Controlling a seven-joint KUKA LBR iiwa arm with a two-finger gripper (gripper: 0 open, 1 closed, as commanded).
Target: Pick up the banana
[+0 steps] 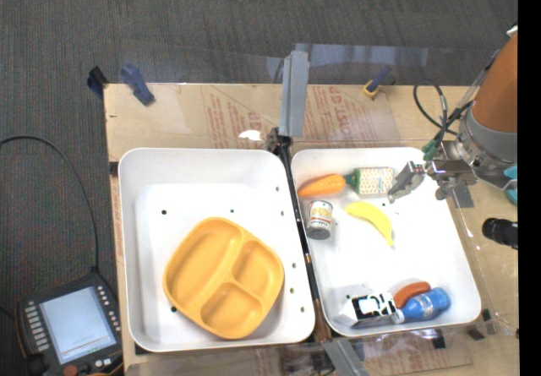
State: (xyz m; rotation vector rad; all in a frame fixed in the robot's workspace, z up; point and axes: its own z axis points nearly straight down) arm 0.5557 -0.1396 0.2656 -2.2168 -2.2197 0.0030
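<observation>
The banana is yellow and curved. It lies on the floor of the right bin, a little above the bin's middle, with nothing on top of it. My gripper hangs over the bin's upper right part, to the right of the banana and slightly beyond it. Its two grey fingers stand apart, one toward the banana and the other toward the bin's right wall. Nothing is between them, and they are not touching the banana.
An orange carrot and a speckled pale bottle lie just beyond the banana, with a small can to its left. A blue bottle, a red piece and a black-and-white item sit at the front. The left bin holds a yellow divided plate.
</observation>
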